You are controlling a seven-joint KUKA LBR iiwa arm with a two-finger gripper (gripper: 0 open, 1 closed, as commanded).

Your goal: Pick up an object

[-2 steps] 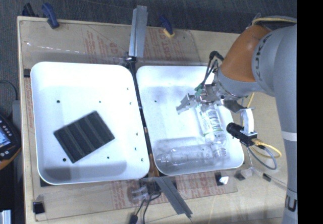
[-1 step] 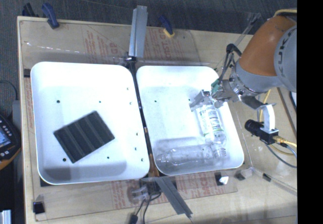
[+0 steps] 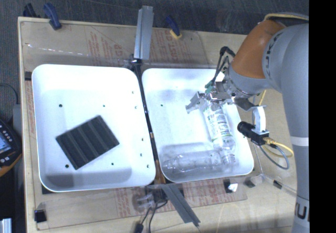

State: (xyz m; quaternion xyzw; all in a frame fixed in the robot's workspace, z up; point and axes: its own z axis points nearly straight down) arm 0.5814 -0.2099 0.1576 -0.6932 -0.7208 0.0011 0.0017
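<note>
My gripper [image 3: 203, 101] hangs over the upper middle of the right bin [image 3: 163, 122], at the end of the grey arm with the orange band [image 3: 257, 51]. Directly under and below it lies a clear plastic bottle with a white label [image 3: 218, 126], running down the bin's right side; its top end meets the gripper, and I cannot tell whether it is gripped. A second clear bottle [image 3: 195, 161] lies crosswise along the right bin's near wall. A black ribbed rectangular pad [image 3: 87, 141] lies flat in the left bin [image 3: 47, 85].
A metal divider post [image 3: 142, 32] stands at the back between the bins. Blue clamps [image 3: 52, 16] hold the bench's far edge. A black cable fitting with a yellow lead [image 3: 257, 135] hangs beside the right bin's right wall.
</note>
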